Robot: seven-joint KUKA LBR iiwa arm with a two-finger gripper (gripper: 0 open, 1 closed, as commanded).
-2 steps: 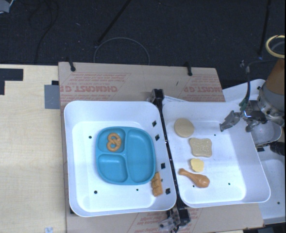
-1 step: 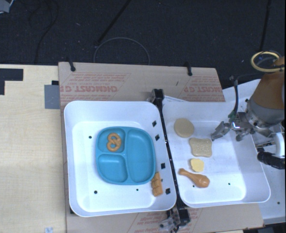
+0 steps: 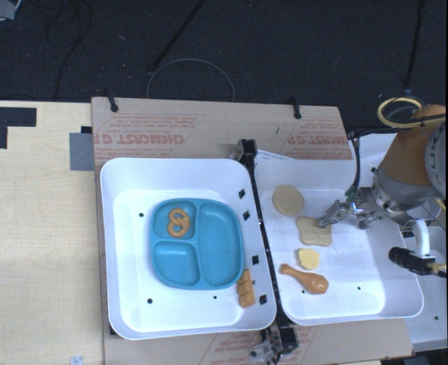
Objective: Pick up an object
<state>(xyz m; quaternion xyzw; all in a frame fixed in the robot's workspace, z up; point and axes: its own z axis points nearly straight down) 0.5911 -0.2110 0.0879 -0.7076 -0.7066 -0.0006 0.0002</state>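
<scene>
Your claw [image 3: 336,213] hangs released, grasping nothing; the toast slice [image 3: 315,232] lies just left and nearer, in the right bin [image 3: 376,299].

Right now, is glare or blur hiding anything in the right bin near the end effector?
Camera view: soft and slightly blurry overall; the white right bin is bright but not blown out; the round tan cookie, pale bread slice and orange drumstick read clearly; the metallic end effector is too small and blurred to judge its fingers.
</scene>
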